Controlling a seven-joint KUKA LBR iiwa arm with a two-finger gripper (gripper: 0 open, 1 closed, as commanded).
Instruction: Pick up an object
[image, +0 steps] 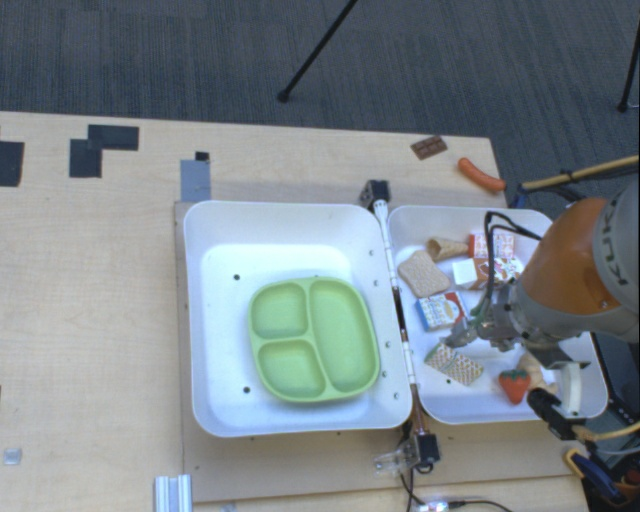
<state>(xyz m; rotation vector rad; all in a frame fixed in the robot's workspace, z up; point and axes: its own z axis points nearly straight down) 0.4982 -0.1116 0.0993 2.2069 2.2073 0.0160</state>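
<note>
The right white bin (440, 405) holds several small items: a tan bread slice (423, 272), a blue and white packet (437, 312), a waffle-patterned piece (455, 365), a red strawberry (515, 385), a red and white box (497, 256) and a small white block (464, 271). My gripper (466, 332) hangs low over this bin's middle, just right of the blue packet and above the waffle piece. The wrist hides whatever lies right under it. I see nothing clearly between its tips.
The left white bin (215, 300) carries a green divided plate (313, 339). A black clamp (376, 191) sits at the bins' far joint. On the bench beyond lie an orange piece (482, 175) and a brown chip (429, 147). Cables run at the front right.
</note>
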